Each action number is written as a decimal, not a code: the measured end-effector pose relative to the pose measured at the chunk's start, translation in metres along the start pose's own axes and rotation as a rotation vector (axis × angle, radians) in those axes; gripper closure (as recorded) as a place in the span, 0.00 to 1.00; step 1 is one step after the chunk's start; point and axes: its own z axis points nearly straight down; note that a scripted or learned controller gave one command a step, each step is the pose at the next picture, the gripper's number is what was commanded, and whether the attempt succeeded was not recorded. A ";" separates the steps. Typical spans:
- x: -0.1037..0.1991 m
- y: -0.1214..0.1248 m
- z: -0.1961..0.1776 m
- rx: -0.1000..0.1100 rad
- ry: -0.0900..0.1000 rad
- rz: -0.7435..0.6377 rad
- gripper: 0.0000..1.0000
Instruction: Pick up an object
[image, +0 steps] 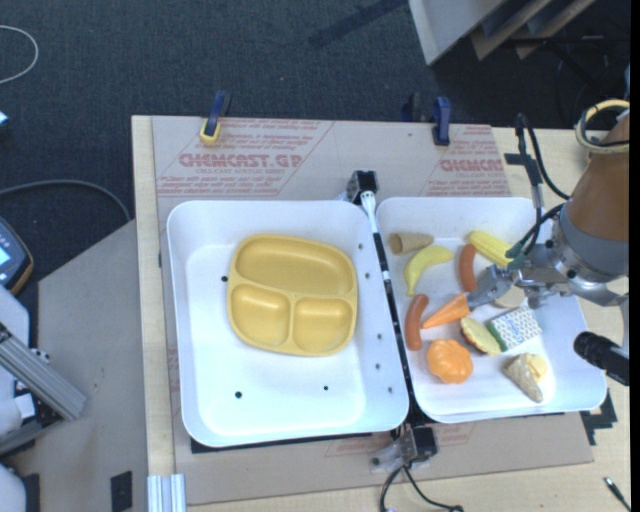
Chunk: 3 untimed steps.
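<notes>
— What's on the bench, item by item?

— Two white bins side by side on a brown board. Left bin (200, 380), centre-left of the frame: one yellow divided tray (293, 295), three compartments, lying flat in the bin's upper middle. Right bin (560, 400), right of centre: a scatter of toy food.

— List the food.

— Upper left of that bin: a small brown cone (408, 242). Just below and right of it, a yellow banana (427, 266). Further right, a yellow corn cob (490, 246) near the bin's top, and a red sausage (467, 266) standing roughly upright in the frame between banana and corn. Lower: a second sausage (415, 320) along the bin's left side, with an orange carrot (446, 311) slanting beside it. Below those, an orange fruit (450, 361). To its right, a sandwich (480, 336), then a small blue-and-white patterned packet (516, 327). Lower right of the bin: a pale wedge of cheese (527, 376).

— And the arm?

— It enters from the right edge of the frame, orange band uppermost, grey wrist below. The gripper (492, 286) sits low over the middle of the right bin, its tip just beside the thick end of the carrot and above the sandwich.

— Has it got anything?

— Cannot tell. The metal parts at the tip blur together, so the spread is unreadable, and nothing is plainly clamped in it. All the items appear to lie on the bin floor.
</notes>
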 end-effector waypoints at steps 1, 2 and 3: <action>0.000 0.003 -0.006 -0.014 -0.002 -0.003 0.00; -0.002 0.007 0.055 -0.008 0.000 -0.002 0.00; -0.009 0.009 0.102 -0.007 0.000 -0.002 0.00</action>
